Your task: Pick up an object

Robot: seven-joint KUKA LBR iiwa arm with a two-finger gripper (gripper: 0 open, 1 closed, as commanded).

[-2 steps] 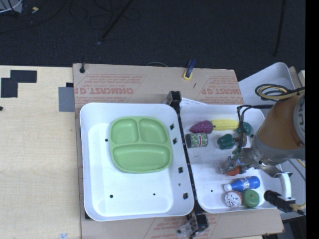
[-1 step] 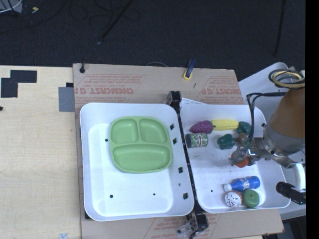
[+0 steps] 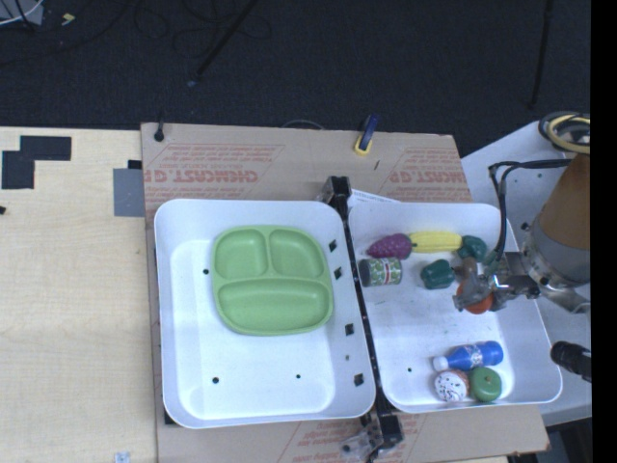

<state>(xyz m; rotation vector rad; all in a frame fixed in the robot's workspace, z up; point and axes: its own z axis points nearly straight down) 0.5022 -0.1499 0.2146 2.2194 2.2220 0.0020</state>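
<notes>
My gripper [image 3: 475,293] is low in the right bin [image 3: 415,316], near its right wall, reaching in from the right. A small red-orange object [image 3: 479,305] lies right under it, partly hidden by it. Just left of the gripper is a dark green object [image 3: 436,274]. A teal object [image 3: 472,248] lies just behind the gripper. Further back are a yellow corn-like piece [image 3: 436,241] and a purple object [image 3: 388,247]. A small can [image 3: 381,272] lies on its side by the divider.
At the right bin's front sit a blue bottle [image 3: 472,356], a white speckled ball [image 3: 449,386] and a green round piece [image 3: 486,384]. The left bin [image 3: 193,374] holds a green divided plate [image 3: 272,280]. Black clips line the divider between the bins.
</notes>
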